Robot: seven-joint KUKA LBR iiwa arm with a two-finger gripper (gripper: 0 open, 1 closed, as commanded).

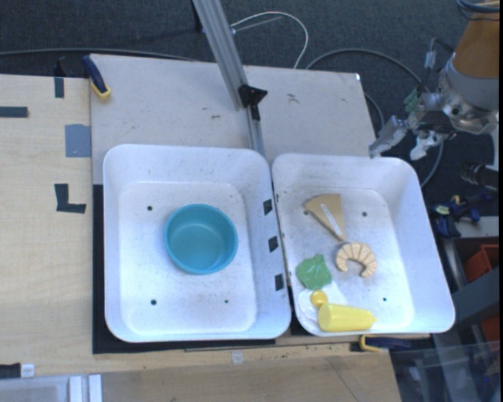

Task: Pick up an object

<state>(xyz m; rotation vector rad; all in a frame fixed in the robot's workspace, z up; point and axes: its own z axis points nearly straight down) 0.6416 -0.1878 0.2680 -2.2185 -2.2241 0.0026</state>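
Hovering off the right bin's (419,249) far corner, the gripper (407,136) sat with jaws spread and empty; the cheese wedge (327,212) lay nearest, below-left of them, long axis diagonal.

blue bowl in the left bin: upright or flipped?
Upright. The blue bowl sits mouth up in the left bin: its round rim and inner floor face the camera. Nothing shows inside it.

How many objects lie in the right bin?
4: a cheese wedge at the upper middle, a croissant below it, a green leaf to its left, and a yellow bottle at the near edge. None looks hidden.
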